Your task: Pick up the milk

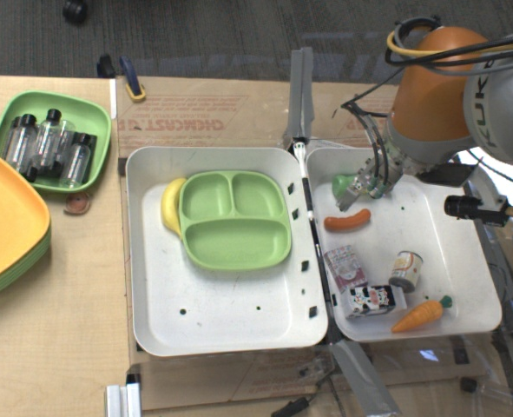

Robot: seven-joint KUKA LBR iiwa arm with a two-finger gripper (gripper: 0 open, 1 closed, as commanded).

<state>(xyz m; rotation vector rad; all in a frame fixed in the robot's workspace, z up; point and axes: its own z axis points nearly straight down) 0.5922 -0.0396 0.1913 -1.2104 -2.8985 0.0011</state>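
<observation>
The milk (373, 299) is a small carton with black and white patches, lying on its side near the front of the right bin (464, 233). My gripper (355, 193) hangs low over the back left part of that bin, well behind the milk and apart from it. A small green thing (342, 183) sits right against the gripper's tip; I cannot tell whether it is held. The arm's orange band (434, 85) rises behind the gripper.
In the right bin, a red sausage (347, 221) lies just in front of the gripper, with a clear pinkish packet (345, 266), a small can (405, 270) and a carrot (419, 314) around the milk. The left bin (152, 302) holds a green divided plate (235, 218) and a yellow item (169, 205).
</observation>
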